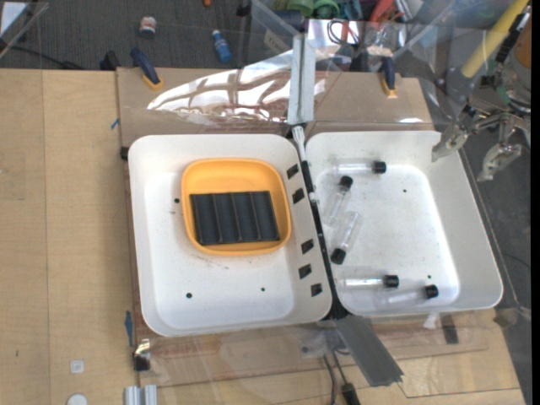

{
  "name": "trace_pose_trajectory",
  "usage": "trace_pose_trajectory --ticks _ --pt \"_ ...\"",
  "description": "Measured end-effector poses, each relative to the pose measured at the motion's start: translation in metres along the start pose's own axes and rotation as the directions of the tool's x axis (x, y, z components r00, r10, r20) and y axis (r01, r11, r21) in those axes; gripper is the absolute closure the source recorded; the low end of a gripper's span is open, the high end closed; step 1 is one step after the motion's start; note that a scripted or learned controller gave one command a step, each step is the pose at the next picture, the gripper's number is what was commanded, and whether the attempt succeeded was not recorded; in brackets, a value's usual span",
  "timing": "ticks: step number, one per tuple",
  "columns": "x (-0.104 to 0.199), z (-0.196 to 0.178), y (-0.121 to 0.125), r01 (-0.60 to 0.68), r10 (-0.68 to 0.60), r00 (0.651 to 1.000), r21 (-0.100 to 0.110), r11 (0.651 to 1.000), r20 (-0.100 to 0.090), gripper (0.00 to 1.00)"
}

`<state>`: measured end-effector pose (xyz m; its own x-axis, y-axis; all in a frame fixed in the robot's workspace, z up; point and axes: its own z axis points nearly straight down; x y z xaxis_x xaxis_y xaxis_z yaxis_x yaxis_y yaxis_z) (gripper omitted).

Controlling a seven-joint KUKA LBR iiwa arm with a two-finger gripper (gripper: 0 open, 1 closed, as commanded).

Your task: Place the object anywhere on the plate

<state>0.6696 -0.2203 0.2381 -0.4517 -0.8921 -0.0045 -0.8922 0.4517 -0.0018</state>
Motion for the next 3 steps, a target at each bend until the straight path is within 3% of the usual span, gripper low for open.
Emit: trace_pose_trajectory --ticks 2,3 --pt "0.0004 -0.0010 -0.0003 0.261 -0.261 0.965 0.003 0.965 0.000 0.00" --pt "-0.0001 0.0017 0.0000 0.322 -0.322 0.947 0.001 0.947 0.000 0.00"
